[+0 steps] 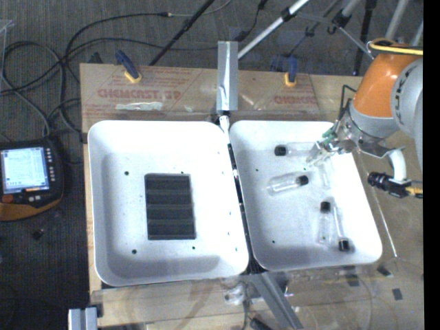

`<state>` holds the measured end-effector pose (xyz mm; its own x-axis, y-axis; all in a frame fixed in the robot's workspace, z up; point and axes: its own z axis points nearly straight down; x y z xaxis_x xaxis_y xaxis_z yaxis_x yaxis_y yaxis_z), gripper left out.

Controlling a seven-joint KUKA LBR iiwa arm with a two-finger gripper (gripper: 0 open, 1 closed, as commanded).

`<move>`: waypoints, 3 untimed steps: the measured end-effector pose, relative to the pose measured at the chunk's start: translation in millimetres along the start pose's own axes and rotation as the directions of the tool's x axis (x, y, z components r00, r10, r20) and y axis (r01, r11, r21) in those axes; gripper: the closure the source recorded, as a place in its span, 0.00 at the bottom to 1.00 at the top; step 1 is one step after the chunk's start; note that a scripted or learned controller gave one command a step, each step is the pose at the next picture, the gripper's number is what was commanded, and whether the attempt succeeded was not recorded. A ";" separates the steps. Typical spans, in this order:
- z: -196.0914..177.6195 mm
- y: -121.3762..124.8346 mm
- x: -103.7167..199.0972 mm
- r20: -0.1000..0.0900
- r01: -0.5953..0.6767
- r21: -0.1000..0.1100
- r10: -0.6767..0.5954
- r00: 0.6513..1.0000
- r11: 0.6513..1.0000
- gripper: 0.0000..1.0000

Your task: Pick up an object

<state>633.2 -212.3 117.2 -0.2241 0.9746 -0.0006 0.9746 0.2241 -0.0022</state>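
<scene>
Near edge of right bin (371,249): clear vial with black caps at both ends (333,225), lying roughly lengthwise near the bin's right wall, well apart from the gripper. Mid-bin: second clear vial (287,183), black cap on its right end, lying crosswise, untouched, near but below-left of the gripper. Far part: third clear vial (292,150), black cap on its left end, its clear end just beside the fingertips; contact unclear. Gripper (323,150) sits over the far right of the right bin, arm (385,95) with orange band coming in from the right. Fingers too small and blurred, can't tell apart or together. Left bin (103,184) holds a dark ribbed rectangular block (169,206) at center. Nothing blocks the vials.
</scene>
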 end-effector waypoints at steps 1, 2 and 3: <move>26.1 39.0 19.5 0.007 0.083 0.007 -0.083 0.997 0.997 0.00; 16.9 38.7 19.5 0.009 0.083 0.009 -0.083 0.997 0.997 1.00; 16.8 38.9 19.7 0.009 0.083 0.009 -0.083 0.996 0.997 0.00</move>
<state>666.8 -184.5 100.3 -0.3044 0.9525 -0.0097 0.9525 0.3043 -0.0108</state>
